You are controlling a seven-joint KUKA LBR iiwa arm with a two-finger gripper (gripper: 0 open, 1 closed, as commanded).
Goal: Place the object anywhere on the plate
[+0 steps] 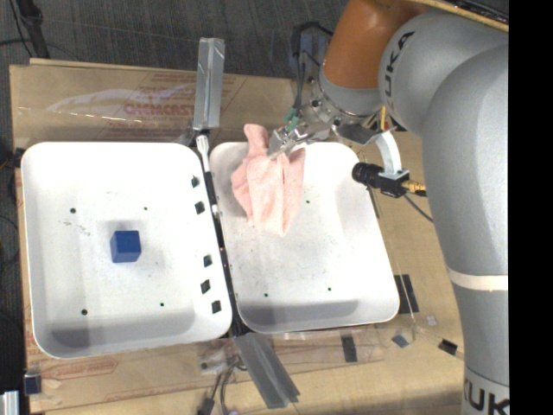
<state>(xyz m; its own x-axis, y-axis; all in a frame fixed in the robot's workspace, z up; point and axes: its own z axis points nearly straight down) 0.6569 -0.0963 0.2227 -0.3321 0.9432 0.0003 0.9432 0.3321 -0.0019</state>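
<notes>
A pink cloth (269,185) hangs bunched in the far left part of the right bin (346,258). Its top edge is pinched between the fingers of my gripper (286,140), which is shut on it. The cloth's lower end drapes down towards the bin floor; whether it touches the floor I cannot tell. A small blue cube (126,245) rests on the floor of the left bin (52,188), left of its middle and far from the gripper.
The grey arm with its orange band (363,41) fills the upper right and overhangs the right bin's far corner. A ridge with black clips (210,240) separates the two bins. A cardboard sheet (112,102) lies under them.
</notes>
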